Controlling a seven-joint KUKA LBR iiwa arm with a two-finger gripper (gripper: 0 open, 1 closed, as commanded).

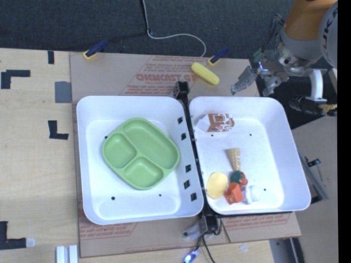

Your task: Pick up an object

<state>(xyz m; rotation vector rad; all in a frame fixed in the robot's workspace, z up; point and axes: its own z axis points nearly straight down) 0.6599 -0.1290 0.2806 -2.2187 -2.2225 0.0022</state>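
Gripper [258,76] hangs high, beyond the right bin's [277,109] far rim, fingers spread wide, nothing between them, probably parked to leave the view open. Candidates lie below in that bin: a crumpled wrapper [218,122] near the far wall, an ice-cream cone [235,158] mid-bin, then a tight cluster of yellow piece [216,185] and red-green toy [236,188], touching, awkward to separate. Left bin holds a green tray [141,153]; a yellow banana [205,73] sits on the counter [33,141].

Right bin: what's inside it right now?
The right bin holds a brown-and-white packet, a cone, a yellow disc and a red-green-white cluster; anything beneath them is hidden.
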